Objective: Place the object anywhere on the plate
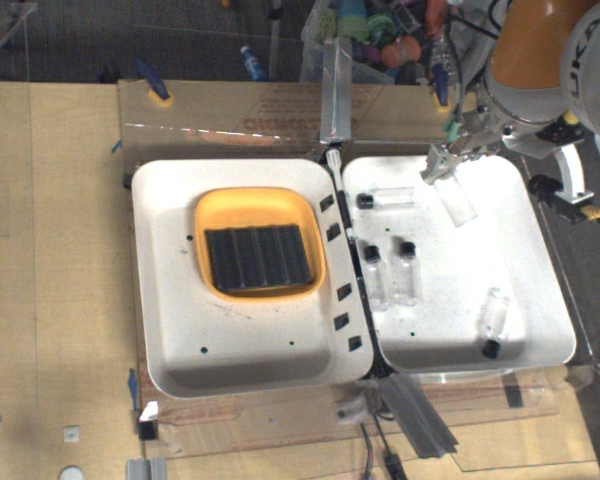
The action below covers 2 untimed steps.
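Camera view, looking down at a slant on a pale wooden bench (50,268).

Sitting in the left shallow white bin (160,268): an orange rounded-square plastic plate (208,208), carrying a black ribbed rectangular slab (258,258) that is lying flat across its middle and lower part.

Lying right of the plate, in the right shallow white bin (545,268), all well apart from the plate: clear plastic vials.
- Resting nearest the plate: a black-capped vial (372,270) with a second capped vial (408,268) just beside it.
- Lying on its side, level with the plate's upper rim: a third capped vial (382,200).
- Lying farthest from the plate, toward the lower right: a fourth capped vial (494,320).

Hanging over the right bin, well right of the plate's upper rim: the metal two-finger gripper (440,166) on the grey arm with orange band (540,18).

Lying tilted just beside the gripper, on the side away from the plate: a fifth clear vial (458,206).

Not possible to tell whether touching the gripper or apart from it, nor whether the gripper is spread, pressed together or pinching anything.
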Tool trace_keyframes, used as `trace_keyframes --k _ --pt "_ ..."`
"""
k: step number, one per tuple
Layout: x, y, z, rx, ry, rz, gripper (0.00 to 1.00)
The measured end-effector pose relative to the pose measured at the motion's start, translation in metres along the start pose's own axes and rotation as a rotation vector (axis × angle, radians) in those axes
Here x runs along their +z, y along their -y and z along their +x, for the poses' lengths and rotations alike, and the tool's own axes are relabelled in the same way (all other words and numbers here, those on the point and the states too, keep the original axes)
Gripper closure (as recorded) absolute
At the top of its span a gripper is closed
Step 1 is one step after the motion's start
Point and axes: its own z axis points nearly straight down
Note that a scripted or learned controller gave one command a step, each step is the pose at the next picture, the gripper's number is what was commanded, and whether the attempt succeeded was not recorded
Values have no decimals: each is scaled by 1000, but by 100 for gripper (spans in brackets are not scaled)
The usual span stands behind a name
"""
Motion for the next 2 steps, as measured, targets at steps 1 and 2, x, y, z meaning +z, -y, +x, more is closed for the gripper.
trace_keyframes --k 1,2 --pt "-16 -7 23 -15 1 0 100" --pt "-29 -7 22 -18 1 -1 100"
